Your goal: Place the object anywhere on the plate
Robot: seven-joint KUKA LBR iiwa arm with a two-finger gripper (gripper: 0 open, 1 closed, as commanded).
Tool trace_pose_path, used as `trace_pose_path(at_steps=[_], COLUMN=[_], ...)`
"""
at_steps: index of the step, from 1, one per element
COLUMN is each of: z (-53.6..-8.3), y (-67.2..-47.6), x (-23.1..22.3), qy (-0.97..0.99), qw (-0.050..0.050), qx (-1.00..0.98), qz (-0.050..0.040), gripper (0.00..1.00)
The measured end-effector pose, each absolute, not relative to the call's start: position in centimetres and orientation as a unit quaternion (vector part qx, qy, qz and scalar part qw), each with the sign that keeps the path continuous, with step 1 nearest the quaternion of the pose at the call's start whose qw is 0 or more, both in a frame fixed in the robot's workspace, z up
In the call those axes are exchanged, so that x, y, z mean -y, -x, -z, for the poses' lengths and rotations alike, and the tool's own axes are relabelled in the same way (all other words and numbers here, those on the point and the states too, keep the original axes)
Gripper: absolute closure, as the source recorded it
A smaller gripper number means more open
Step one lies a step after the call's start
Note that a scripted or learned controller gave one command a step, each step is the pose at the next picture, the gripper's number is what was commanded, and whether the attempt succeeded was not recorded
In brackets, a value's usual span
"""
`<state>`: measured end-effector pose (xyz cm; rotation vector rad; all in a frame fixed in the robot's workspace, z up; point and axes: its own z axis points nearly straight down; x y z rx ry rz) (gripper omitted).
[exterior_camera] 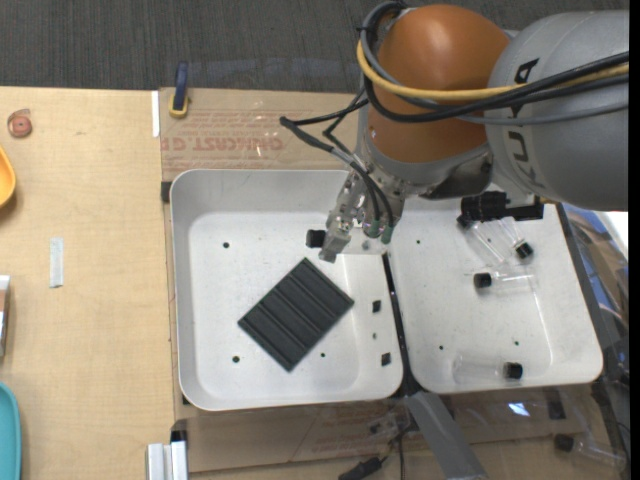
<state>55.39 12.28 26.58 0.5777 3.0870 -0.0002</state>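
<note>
Arm's orange band (440, 68) loomed nearest; pincer (340, 236), grip state unclear, hung just above-right of dark ridged plate (296, 313).

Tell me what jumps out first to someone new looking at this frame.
The arm's big orange band fills the upper right, with the gripper hanging over the far right part of the left bin. Below it, a dark ribbed plate lies flat and skewed on that bin's white floor. The right bin holds a few small clear and black bits.
</note>
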Motion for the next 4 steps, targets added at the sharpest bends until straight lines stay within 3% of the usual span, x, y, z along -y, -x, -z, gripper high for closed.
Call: trace_pose_path(at_steps=[1, 2, 3, 4], z=[-35.8, -35.8, -44.2, -45.1], y=[-50.4, -50.4, -55.7, -55.9], x=[-7.7, -7.7, -11.0, -10.9], qy=[0.028, 0.028, 0.263, 0.26], qw=[0.002, 0.002, 0.003, 0.005], qx=[-1.0, -1.0, -0.965, -0.966], qz=[-0.0002, -0.0003, -0.0005, -0.0009], gripper=[1.0, 0.0, 0.0, 1.0])
